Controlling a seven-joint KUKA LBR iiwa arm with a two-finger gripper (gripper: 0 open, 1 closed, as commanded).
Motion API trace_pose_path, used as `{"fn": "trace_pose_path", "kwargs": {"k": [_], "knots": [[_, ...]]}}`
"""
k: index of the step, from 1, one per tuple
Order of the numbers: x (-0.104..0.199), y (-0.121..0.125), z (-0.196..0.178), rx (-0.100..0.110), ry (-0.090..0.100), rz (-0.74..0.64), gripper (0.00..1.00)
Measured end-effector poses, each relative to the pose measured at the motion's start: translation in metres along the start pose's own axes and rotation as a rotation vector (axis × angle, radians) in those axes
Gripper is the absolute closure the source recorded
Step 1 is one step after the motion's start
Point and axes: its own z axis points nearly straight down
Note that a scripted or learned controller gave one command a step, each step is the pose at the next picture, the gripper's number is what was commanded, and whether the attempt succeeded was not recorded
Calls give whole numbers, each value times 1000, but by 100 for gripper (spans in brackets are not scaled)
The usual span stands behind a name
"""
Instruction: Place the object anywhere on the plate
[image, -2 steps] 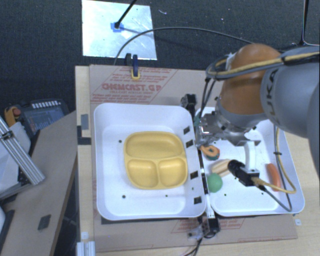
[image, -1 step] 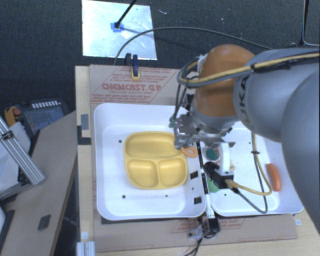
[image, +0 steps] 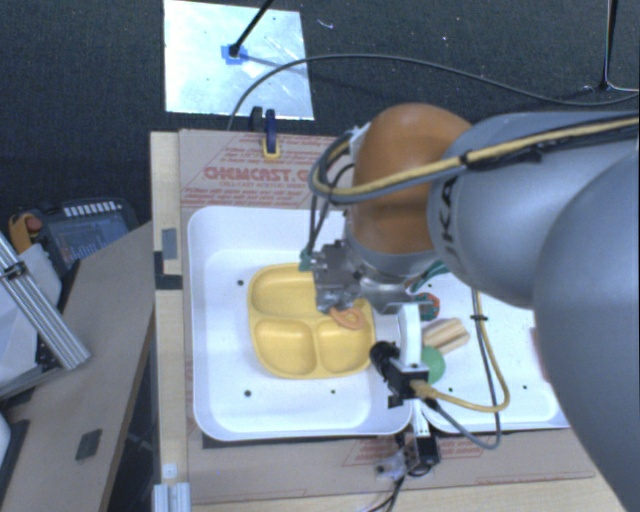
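You are looking down on 2 shallow white bins side by side on the worktop (image: 120, 300). The left bin (image: 215, 300) holds a yellow plate (image: 285, 325) split into 3 compartments: 1 wide section across the top and 2 smaller ones below it. The grey arm (image: 540, 200) reaches in from the right, its orange band (image: 400, 170) above the wrist, and the gripper (image: 338, 298) sits over the plate's right edge.

Just below the gripper you can see a small pink-orange object (image: 350, 318) at the upper right of the plate, at the top of the lower-right compartment. It lies touching or just beside the gripper's tip; you cannot tell whether it is clasped or merely lying on the plate, because the wrist hides that part.

In the right bin (image: 520, 400) you can see a tan wooden block (image: 445, 334) tilted beside a green round piece (image: 432, 362), both near the wall shared by the bins. A yellow cable (image: 465, 405) loops across that bin.
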Motion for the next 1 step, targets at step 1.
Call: {"fn": "trace_pose_path", "kwargs": {"k": [1], "knots": [[-4,1,0,-1,-2,7,0]]}}
